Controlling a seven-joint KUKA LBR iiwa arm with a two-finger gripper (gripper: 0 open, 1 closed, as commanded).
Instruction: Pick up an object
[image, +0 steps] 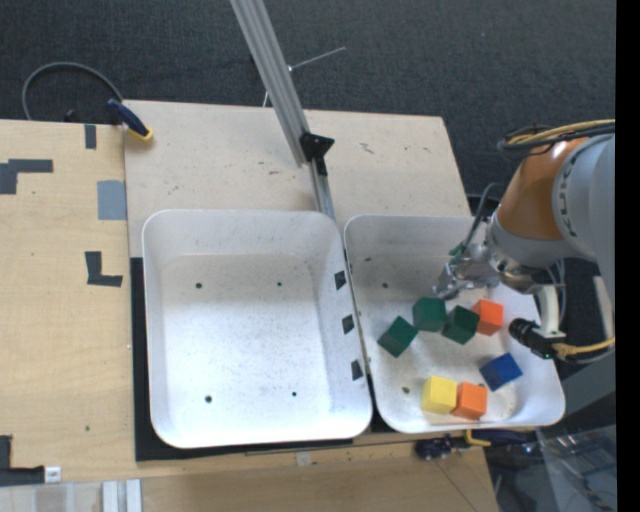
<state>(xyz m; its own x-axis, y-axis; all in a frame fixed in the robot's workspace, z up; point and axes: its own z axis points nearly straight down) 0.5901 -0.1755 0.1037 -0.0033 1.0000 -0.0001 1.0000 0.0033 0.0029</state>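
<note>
Yellow block (438, 394), orange block (471, 399) at right bin (400, 240) front edge. Gripper (452, 281) over green cube (430, 314), finger state unclear. Cubes look light, rigid; grip flat opposite faces.

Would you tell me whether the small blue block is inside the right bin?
Inside: the small blue block lies on the right white bin's floor.
</note>
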